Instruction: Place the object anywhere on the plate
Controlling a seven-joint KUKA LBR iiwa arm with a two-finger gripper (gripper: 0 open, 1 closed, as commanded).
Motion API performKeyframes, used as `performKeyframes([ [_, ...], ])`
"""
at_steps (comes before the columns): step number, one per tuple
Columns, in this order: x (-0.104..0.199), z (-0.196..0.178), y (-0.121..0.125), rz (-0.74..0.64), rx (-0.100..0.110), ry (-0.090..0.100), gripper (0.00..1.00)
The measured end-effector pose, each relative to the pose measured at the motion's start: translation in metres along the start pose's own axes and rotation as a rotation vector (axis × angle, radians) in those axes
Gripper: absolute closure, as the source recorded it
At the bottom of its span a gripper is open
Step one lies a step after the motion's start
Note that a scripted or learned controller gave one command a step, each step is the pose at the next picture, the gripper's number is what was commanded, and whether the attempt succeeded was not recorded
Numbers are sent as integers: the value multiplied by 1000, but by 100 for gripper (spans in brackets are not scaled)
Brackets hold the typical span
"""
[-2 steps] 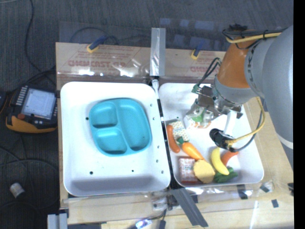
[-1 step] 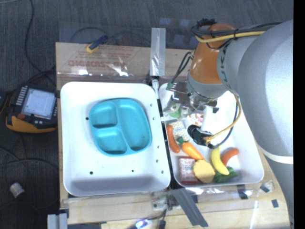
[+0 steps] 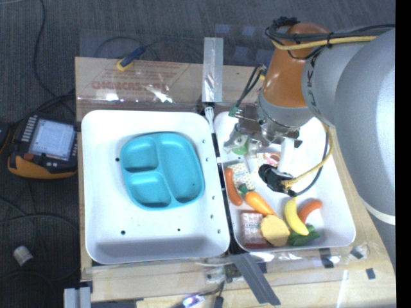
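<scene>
While the gripper [image 3: 252, 147] hangs low over the far part of the right bin [image 3: 334, 191], at about 1 o'clock from the centre of the view, the grey arm [image 3: 359, 95] with its orange band [image 3: 289, 76] reaches in from 3 o'clock. Whether the gripper is wide, narrow or holding anything cannot be told, since the wrist body and cables cover it from above.

The blue plate [image 3: 162, 169], divided into 3 compartments, lies in the left bin [image 3: 103, 223], at about 9 o'clock from the gripper and well apart from it, with the rims of the 2 bins between them.

The toy food sits in the right bin, at 6 o'clock from the gripper. A carrot [image 3: 259, 203] lies slantwise near the middle, with a thin orange-red piece [image 3: 232, 186] at its 10 o'clock against the bin's left wall. A banana [image 3: 294, 215] lies at 4 o'clock from the carrot, a red-orange piece [image 3: 311, 206] just beside it. A yellow lump [image 3: 275, 230] rests at the near end, touching a pinkish packet [image 3: 252, 227] at its 9 o'clock. A black cylinder [image 3: 272, 177] on a yellow cable hangs at 5 o'clock from the gripper.
</scene>
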State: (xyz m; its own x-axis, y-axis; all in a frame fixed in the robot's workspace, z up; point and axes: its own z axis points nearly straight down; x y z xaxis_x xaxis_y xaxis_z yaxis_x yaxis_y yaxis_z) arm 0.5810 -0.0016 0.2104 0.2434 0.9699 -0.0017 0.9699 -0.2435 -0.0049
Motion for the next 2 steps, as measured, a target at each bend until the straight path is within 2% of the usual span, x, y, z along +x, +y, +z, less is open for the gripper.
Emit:
performKeyframes([
  [1,52,28,-21,-102,0,-2,100],
  [2,58,-11,-18,-253,-4,-4,100],
])
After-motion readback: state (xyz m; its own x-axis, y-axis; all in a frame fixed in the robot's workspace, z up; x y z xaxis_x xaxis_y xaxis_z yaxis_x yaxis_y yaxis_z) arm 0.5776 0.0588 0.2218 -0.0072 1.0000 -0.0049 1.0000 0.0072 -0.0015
